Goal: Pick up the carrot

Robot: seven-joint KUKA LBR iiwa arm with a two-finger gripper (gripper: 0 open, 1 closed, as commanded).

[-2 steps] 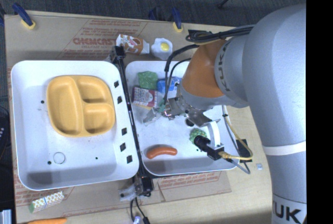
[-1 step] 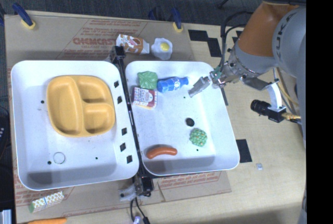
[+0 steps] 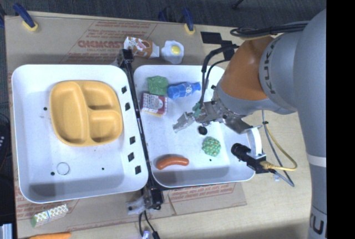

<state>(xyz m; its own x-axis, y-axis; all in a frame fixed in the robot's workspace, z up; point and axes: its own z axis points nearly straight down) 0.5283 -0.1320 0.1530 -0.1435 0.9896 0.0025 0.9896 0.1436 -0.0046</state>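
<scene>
The carrot [image 3: 50,235] seems to lie at the bottom left edge of the frame, on the worktop [image 3: 266,199]. The hand [image 3: 186,120] hangs released and grasping nothing, right of centre, near the orange sausage [image 3: 172,162]; it could take that instead.

Open white floor around carrot [image 3: 172,162] at lower middle of frame; bin wall [image 3: 188,179] just below, green ball [image 3: 211,146] near right, end effector [image 3: 186,120] above, apart.
</scene>
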